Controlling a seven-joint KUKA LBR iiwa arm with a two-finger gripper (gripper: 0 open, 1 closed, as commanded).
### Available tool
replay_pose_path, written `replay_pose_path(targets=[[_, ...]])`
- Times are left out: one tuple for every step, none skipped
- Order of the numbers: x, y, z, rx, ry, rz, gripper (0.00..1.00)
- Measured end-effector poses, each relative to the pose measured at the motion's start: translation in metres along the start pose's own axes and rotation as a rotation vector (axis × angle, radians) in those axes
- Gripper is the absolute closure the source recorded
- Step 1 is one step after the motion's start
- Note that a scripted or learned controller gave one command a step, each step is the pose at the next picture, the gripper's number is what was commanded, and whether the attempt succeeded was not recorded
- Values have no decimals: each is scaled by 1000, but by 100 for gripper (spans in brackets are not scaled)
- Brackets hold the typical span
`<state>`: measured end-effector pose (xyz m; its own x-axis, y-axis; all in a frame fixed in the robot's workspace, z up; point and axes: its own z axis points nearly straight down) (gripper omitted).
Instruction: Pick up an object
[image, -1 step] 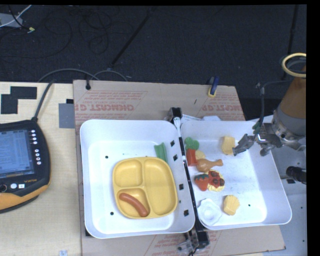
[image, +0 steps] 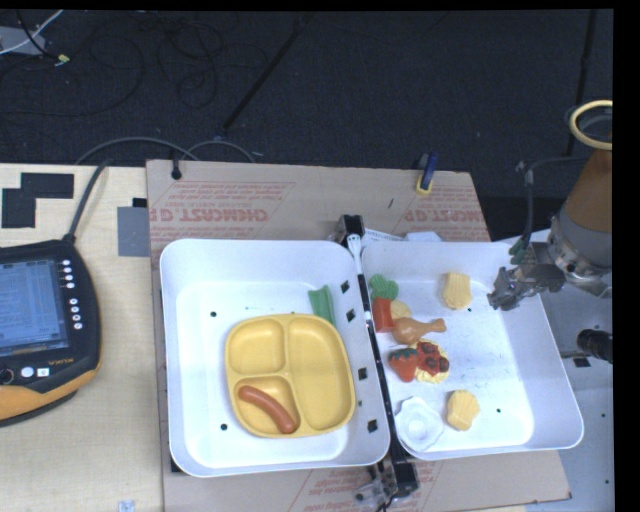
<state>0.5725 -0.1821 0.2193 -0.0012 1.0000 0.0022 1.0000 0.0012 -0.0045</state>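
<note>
The gripper (image: 505, 292) is seen over the right bin (image: 545, 415), at its right rim; whether it is open or closed cannot be told. Inside that bin, a yellow piece (image: 457, 290) lies left of the gripper, a chicken leg (image: 418, 327) and pizza slice (image: 430, 362) nearer the left wall, another yellow piece (image: 462, 409) near the front wall

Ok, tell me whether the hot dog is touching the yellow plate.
Touching. The camera view shows the hot dog lying inside the front-left compartment of the yellow plate, resting on its floor.
</note>
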Motion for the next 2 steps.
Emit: replay_pose_path(targets=[[132,13,-15,-4,4,-12,100],[114,-53,-107,-6,-2,4,100]])
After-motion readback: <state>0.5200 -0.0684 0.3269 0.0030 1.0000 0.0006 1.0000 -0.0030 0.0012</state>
